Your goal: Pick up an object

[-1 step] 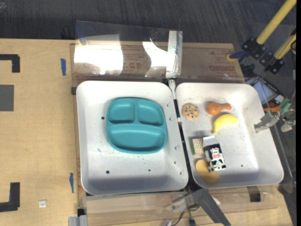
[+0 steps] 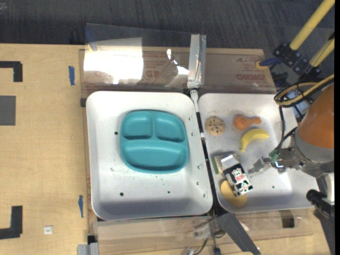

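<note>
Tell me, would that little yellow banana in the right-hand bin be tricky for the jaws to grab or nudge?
Probably a bit. The banana is curved and smooth-looking, so it may slip or swivel when pinched. It lies flat on the right bin's floor, so a push would likely spin it rather than roll it. It looks like a small toy, so probably light.

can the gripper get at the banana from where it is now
Probably yes. The gripper sits low in the right bin, just below the banana, which lies apart from the cookie and orange toy, nothing between.
</note>
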`<state>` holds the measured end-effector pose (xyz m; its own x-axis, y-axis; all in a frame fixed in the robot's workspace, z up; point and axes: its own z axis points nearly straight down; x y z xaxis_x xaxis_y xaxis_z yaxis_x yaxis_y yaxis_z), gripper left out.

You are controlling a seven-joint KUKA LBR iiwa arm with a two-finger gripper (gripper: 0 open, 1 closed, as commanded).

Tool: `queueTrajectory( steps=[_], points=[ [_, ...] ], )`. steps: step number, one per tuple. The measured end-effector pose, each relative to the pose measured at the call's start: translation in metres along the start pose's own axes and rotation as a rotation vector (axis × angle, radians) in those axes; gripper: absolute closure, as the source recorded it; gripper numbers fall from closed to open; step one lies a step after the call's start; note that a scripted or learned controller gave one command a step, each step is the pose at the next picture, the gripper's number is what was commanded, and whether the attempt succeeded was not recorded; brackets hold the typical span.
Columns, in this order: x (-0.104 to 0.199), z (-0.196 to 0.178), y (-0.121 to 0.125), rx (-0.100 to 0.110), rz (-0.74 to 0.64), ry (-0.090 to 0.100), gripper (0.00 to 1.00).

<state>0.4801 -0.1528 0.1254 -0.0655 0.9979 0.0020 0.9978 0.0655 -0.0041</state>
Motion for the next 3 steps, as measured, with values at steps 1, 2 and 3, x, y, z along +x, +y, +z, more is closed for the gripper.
queueTrajectory(
  steps=[1,2,3],
  points=[
    [0.046,0.034,0.059,-0.013,-0.013,-0.008,0.00],
    [0.034,0.033,0.148,-0.016,0.176,-0.004,0.00],
    [0.037,0.025,0.149,-0.013,0.169,-0.001,1.00]
  ],
)
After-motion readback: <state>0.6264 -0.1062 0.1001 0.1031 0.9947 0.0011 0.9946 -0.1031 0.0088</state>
